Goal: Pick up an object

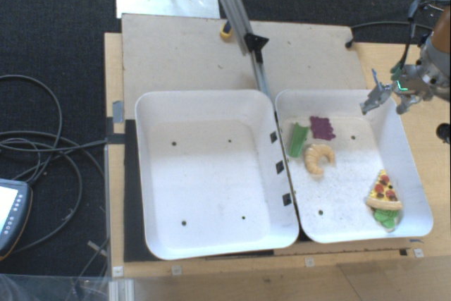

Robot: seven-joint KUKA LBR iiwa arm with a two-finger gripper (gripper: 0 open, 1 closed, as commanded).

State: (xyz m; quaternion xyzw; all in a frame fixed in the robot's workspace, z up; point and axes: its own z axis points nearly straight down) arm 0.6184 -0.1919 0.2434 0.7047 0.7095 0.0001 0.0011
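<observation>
The right bin [412,158] holds a green block [299,139], a purple grape bunch [322,127], a tan croissant [319,158], and a pizza slice [384,191] lying over a green piece [385,217] near the front right corner. My gripper [387,99] hangs over the bin's far right corner, well away from all of them. Its two fingers stand apart with nothing between them.
The left bin [151,173] sits beside the right one, with black clips [280,166] along the shared wall. A grey pole [232,0] slants in from the back. Cables [42,144] and a tablet [10,211] lie on the floor at left.
</observation>
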